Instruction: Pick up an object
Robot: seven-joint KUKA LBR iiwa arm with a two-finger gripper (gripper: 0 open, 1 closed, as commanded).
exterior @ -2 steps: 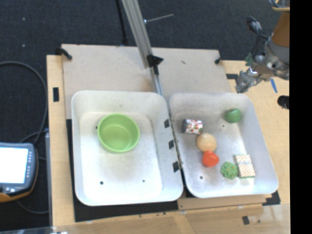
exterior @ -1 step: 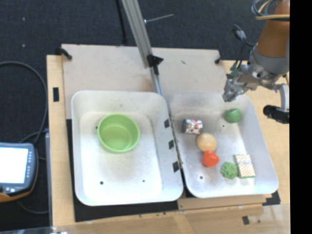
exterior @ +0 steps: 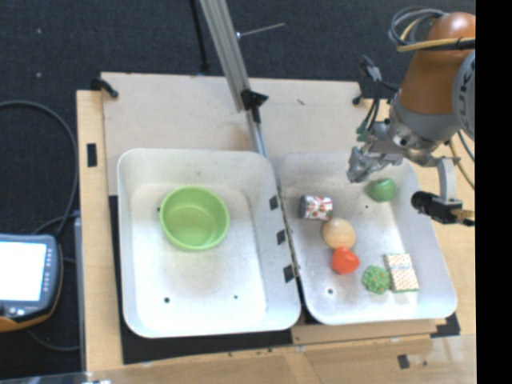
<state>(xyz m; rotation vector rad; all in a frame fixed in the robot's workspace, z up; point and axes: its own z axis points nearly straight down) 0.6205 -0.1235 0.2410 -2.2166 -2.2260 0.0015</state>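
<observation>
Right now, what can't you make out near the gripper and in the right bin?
- Gripper: too small and blurred in the camera view to judge its state.
- Small green object: partly tucked beside the gripper; shape unclear.
- Small printed can: label too small to read.
- Arm: cut off by the right edge.

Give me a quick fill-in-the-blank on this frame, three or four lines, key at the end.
1. The green bowl sits in the ___ bin.
2. The gripper hovers over the ___ bin.
3. The object nearest the gripper is a small ball coloured ___.
4. The red object lies just below the ___ ball.

Missing words: left; right; green; tan
</observation>
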